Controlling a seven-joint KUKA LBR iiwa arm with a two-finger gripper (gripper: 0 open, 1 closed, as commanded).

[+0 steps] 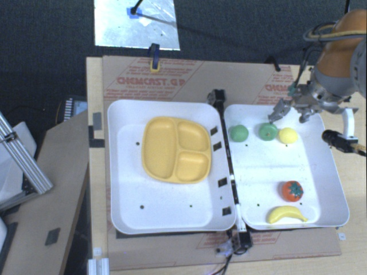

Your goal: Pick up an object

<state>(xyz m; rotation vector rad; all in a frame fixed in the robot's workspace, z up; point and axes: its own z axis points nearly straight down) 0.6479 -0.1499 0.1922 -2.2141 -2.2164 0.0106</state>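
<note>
My end effector [289,112] sits over the far edge of the right bin [321,171], fingers spread, one grey finger [277,112] angling down-left and the other at right; nothing between them. Arm [341,56] comes in from the upper right, orange band showing above the wrist.

Pickable items, all in the right bin: a green ball [268,132] just below the left finger, close but I can't tell if it's touching. A yellow ball [288,135] right beside that one, directly under the end effector. Second green ball [238,133] further left of the end effector, near the divider between bins. Tomato [292,191], red with green top, well below the end effector toward the near side. Banana [286,214] just past the tomato, near the bin's front rim.

Left bin [126,205] is well to the left of the end effector and holds a yellow tray [175,149] with three compartments, lying flat.

Both bins rest on a cardboard sheet [172,76] on the tabletop [355,176]. A yellow clamp [155,59] sits at the sheet's far edge, up-left of the end effector.
</note>
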